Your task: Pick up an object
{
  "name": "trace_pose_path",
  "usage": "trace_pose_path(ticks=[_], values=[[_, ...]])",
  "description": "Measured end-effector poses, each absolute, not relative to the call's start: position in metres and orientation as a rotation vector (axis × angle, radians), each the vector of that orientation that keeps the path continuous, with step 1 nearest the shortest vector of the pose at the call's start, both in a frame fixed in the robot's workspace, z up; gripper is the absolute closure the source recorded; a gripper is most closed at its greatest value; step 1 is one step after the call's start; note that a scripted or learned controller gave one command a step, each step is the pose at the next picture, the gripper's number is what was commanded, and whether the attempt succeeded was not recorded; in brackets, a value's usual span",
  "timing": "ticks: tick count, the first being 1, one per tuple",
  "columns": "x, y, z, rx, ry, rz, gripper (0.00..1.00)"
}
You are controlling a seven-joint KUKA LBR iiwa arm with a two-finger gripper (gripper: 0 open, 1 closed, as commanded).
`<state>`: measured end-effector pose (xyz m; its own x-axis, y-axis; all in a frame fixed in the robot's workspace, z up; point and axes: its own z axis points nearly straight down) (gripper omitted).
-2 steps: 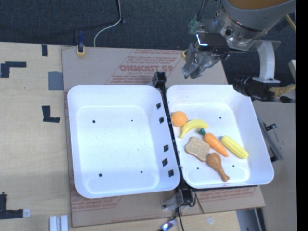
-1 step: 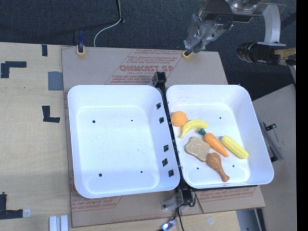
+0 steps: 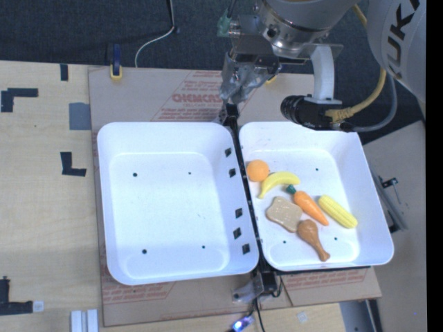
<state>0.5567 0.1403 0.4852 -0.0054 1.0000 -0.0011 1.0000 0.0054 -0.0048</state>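
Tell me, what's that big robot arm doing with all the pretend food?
The robot arm's gripper hangs above the far end of the seam between the two white bins, holding nothing I can see. The toy food lies in the right bin: an orange, a banana, a carrot, a corn cob, a slice of bread and a chicken drumstick. None has been lifted yet.

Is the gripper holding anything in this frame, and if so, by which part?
Nothing is held. The gripper sits above the far edge of the bins, with no object between its fingers.
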Motion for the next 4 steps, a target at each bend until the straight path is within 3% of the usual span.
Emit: trace_pose_path(ticks=[1,2,3,4], values=[[0.499,0.169,0.310,-2.209,-2.218,0.030,1.00],[0.579,0.135,0.249,-2.224,-2.217,0.013,1.00],[0.578,0.140,0.264,-2.216,-2.224,0.004,1.00],[0.556,0.227,0.379,-2.210,-2.236,-0.017,1.00]])
